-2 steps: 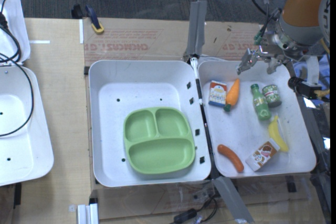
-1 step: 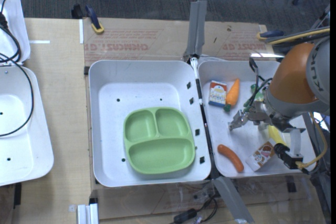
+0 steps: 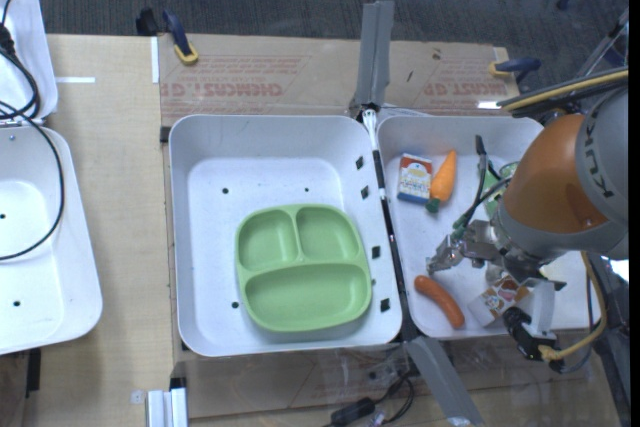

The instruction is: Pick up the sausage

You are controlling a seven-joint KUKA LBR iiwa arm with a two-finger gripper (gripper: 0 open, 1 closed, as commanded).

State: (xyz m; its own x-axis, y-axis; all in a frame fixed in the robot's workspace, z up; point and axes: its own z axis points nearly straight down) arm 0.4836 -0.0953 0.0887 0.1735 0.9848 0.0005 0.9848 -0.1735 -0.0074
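The sausage (image 3: 440, 301), orange-red and short, lies on the floor of the right bin (image 3: 400, 140) near its front left corner, slanting toward the front. My gripper (image 3: 448, 256) hangs just above and slightly behind the sausage, reaching in from the right under the orange-banded wrist. Nothing shows held in it.
The right bin also holds a carrot (image 3: 443, 177) and a small red and white box (image 3: 415, 178) at the back, with a printed packet (image 3: 497, 301) under the arm. A green divided plate (image 3: 302, 267) sits in the left bin (image 3: 200, 215). The bins' shared wall runs close to the sausage's left.
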